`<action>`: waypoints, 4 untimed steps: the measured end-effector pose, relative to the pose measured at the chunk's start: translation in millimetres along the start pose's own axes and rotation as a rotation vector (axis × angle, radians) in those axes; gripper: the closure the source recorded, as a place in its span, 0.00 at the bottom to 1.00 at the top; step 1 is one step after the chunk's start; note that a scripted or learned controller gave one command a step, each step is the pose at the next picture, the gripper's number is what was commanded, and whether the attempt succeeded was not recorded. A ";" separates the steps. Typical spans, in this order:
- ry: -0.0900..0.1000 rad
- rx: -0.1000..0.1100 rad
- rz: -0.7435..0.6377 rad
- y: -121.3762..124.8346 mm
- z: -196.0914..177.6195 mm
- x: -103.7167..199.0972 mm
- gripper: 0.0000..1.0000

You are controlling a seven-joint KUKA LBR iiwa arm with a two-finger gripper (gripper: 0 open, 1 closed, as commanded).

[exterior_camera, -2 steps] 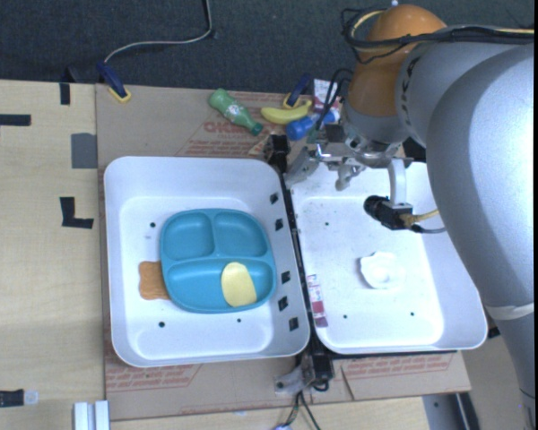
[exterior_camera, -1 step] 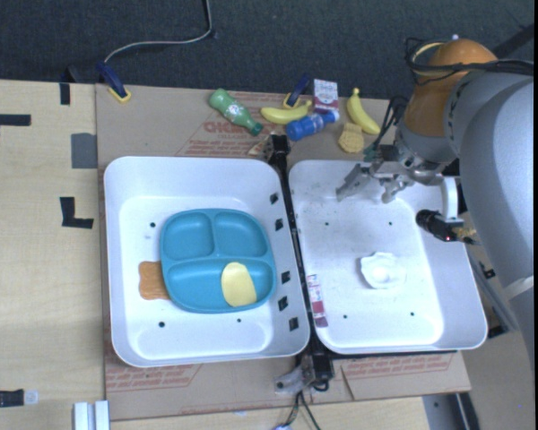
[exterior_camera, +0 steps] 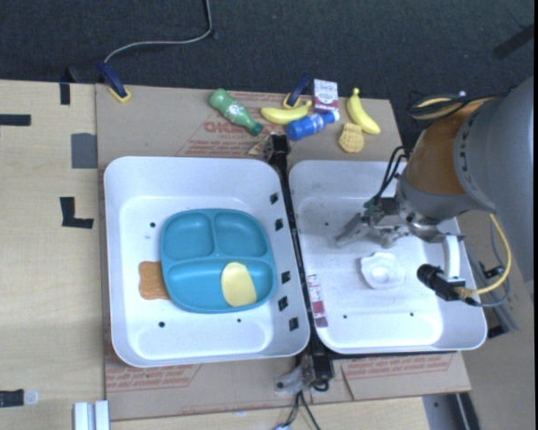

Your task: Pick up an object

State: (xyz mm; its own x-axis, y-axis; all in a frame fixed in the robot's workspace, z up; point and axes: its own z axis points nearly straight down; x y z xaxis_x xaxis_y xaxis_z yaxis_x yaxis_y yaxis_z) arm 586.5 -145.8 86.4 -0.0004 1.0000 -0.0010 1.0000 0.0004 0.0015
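White object (exterior_camera: pixel 378 270) lies in the right bin (exterior_camera: pixel 341 330), near its middle; small, pale against the white floor, shape hard to make out. My gripper (exterior_camera: pixel 351 232) sits just up-left of it, low over the bin floor; fingers blurred and grey, I cannot tell their spread, and nothing visible between them. My wrist hides the bin's right wall. Left bin (exterior_camera: pixel 125 240) holds a blue divided plate (exterior_camera: pixel 206 245) with a yellow piece (exterior_camera: pixel 238 285) in its lower compartment; a tan piece (exterior_camera: pixel 150 280) is partly tucked under the plate's left edge.
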 end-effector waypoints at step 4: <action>0.000 -0.001 -0.002 82.6 1.0 41.7 0.00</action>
State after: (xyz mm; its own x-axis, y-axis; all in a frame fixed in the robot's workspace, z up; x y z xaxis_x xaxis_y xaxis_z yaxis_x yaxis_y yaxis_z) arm 669.0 -104.1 85.4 -0.0023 1.0000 -0.0014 1.0000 0.0023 0.0026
